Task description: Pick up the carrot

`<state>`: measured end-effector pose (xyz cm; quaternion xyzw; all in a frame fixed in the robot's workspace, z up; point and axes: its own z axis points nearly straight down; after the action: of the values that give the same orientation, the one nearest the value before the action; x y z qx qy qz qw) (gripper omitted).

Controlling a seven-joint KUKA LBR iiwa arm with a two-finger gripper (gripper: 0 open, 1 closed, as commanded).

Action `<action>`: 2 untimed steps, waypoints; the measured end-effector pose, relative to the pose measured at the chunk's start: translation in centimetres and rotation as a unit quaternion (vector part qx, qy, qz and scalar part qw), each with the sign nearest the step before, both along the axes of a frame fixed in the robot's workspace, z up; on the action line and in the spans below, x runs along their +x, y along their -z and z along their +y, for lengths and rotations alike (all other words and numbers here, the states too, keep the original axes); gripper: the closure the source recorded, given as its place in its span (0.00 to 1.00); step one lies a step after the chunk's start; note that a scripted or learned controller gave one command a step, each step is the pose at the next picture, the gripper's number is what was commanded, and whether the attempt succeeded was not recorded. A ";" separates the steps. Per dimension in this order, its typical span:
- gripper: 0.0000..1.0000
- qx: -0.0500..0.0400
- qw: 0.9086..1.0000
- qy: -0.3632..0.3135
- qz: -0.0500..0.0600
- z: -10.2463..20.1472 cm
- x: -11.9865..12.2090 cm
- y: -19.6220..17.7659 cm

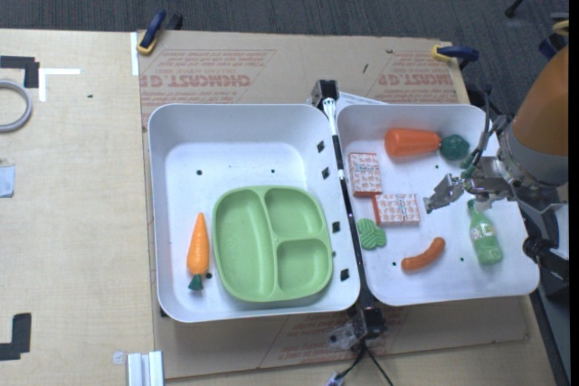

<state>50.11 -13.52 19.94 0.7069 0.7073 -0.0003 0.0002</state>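
You see the metal two-finger gripper (442, 193) hanging over the right white bin (507, 285), jaws spread and holding nothing; the small orange carrot (198, 244) lies in the left white bin (172, 194).

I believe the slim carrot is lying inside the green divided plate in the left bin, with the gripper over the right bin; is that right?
Not quite. In the camera view the slim carrot lies on the floor of the left bin, just left of the green divided plate, not inside it. The gripper is indeed over the right bin.
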 end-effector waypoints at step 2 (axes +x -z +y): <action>0.00 0.000 0.996 0.091 0.001 6.6 6.4 -1.7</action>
<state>56.53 -6.89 21.68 0.7685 0.6398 -0.0006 -0.0004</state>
